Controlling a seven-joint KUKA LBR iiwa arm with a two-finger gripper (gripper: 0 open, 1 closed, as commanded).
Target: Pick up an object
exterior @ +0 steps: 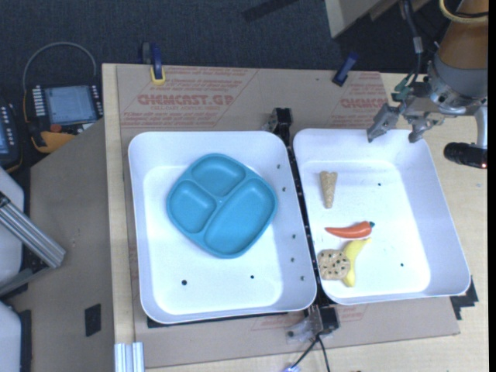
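Objects for picking are lying in the right bin (434, 208): an ice-cream cone (328, 187) is resting near the bin's left wall, toward the far edge, with its narrow end pointing to the near edge; a red chili pepper (349, 229) is lying crosswise nearer the front, and just beyond it, toward the near-left corner, a yellow banana (353, 259) is touching a chocolate-chip cookie (334, 264). The gripper (398, 129) is hovering over the far edge of the right bin, toward its right corner, with its two dark fingers (379, 124) spread apart and nothing between them (all four items are sitting well apart from it). The left bin (155, 285) is carrying a blue divided plate (222, 204), which is sitting near the middle, shifted toward the far edge. Both bins are resting side by side on a cardboard sheet (232, 91) covering the bench.
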